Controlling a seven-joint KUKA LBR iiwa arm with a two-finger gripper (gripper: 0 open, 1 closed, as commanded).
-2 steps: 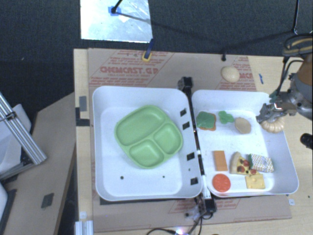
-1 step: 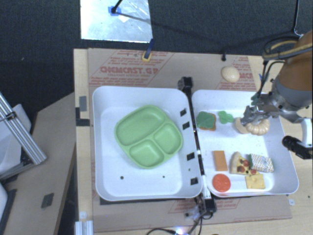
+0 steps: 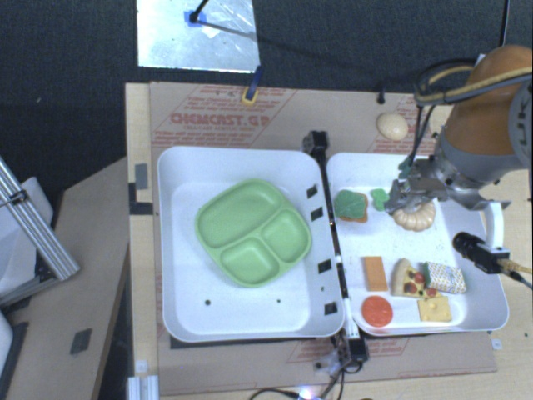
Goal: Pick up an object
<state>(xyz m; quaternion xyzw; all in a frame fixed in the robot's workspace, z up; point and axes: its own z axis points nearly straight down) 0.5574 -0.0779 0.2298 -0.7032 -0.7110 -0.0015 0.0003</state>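
Arm in from the right, tool (image 3: 405, 197) low over the far part of the right bin (image 3: 491, 307), right on top of the tan croissant (image 3: 415, 217); can't tell from here how its grip is set. Just left of it, the green sandwich (image 3: 351, 205). Near side holds a pizza slice (image 3: 407, 279) and red tomato slice (image 3: 377, 311). Left bin (image 3: 179, 307) carries the green divided plate (image 3: 253, 232)
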